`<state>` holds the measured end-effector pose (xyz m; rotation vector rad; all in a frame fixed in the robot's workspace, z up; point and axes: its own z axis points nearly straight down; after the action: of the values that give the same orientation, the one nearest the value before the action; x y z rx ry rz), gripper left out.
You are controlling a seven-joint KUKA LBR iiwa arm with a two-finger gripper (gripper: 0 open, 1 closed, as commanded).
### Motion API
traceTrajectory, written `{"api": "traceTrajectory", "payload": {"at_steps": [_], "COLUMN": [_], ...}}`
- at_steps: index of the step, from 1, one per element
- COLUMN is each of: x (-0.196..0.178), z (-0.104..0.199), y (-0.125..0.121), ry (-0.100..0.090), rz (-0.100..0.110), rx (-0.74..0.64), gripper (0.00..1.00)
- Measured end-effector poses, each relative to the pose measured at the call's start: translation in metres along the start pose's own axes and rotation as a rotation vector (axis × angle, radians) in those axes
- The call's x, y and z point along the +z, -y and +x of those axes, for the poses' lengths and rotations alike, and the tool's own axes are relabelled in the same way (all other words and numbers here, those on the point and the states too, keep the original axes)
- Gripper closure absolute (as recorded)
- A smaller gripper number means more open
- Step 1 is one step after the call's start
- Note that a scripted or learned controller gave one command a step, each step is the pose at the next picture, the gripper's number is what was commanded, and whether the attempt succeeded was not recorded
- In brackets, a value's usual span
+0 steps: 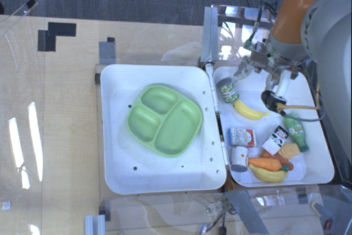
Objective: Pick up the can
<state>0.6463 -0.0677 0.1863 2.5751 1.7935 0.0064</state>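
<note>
Camera view: in the right bin [324,170], a can [239,158] stands at the near left, beside a carrot [265,163]. Farther, a banana [248,110] lies. At the far end the pincer [258,77] hangs spread, pinching nothing. A green plate [164,119] fills the left bin [118,162].

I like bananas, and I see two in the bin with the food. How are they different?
The upper banana lies alone on bare bin floor, just below the green can. The lower banana sits at the bin's near edge with the carrot lying across its top, so part of it is hidden. The upper one looks paler yellow; the lower one looks deeper yellow. Both are curved, yellow, and lie in the right bin.
</note>
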Motion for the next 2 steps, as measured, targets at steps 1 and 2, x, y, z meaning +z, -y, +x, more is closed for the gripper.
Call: {"api": "traceTrajectory", "payload": {"at_steps": [1, 2], "x": [-0.016, 0.000], "z": [0.033, 0.038], "y": [-0.007, 0.007], "ry": [0.000, 0.000], "rz": [-0.001, 0.001], "rx": [-0.199, -0.217], "gripper": [0.00, 0.00]}}
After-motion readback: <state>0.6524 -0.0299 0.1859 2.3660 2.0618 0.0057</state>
